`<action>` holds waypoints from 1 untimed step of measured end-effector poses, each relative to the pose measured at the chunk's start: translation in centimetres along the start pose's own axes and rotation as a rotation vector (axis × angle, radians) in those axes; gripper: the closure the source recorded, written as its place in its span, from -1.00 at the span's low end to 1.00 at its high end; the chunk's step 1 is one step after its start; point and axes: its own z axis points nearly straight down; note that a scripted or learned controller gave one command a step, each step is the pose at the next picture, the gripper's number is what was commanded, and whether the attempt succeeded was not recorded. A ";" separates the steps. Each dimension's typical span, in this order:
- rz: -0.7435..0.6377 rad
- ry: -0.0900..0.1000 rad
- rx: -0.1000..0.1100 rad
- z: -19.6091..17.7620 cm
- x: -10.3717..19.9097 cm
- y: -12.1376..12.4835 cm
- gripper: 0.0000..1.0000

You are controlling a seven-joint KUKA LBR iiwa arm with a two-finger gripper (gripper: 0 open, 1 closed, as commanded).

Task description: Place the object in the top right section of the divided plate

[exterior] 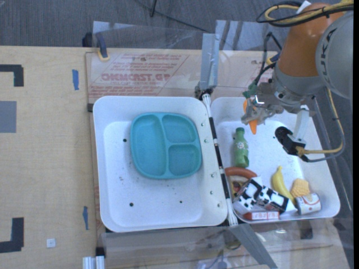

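Transport is the step I judge to be in hand. In the camera view, the gripper [254, 116] hangs over the upper left corner of the right bin [331, 198], and its fingers are pinching a small orange object [253, 127] whose pointed end sticks out below them. That is the task's thing as I read it, and it looks lifted clear of the bin floor, though I can't be sure from this slant.

In the same bin, a green bottle [240, 147] lies just below the gripper. A banana [280, 184], a black-and-white toy [261, 195] and a red piece [240, 172] are crowded along the near edge, well away from the fingers.

The teal divided plate [147, 150] sits in the left bin [112, 195], and I see nothing in its compartments. Its top right section [178, 129] is the one nearest the wall between the bins.

For the next move I'd carry the object leftward across that wall, high enough to clear it. I'd stop over the top right section, lower, and only then let go. The compartment is small, so a release slightly off could drop the object into the section below it.
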 end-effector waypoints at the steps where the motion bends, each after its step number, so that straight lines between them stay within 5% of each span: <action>1: -0.060 0.001 -0.008 -1.0 5.4 -9.4 1.00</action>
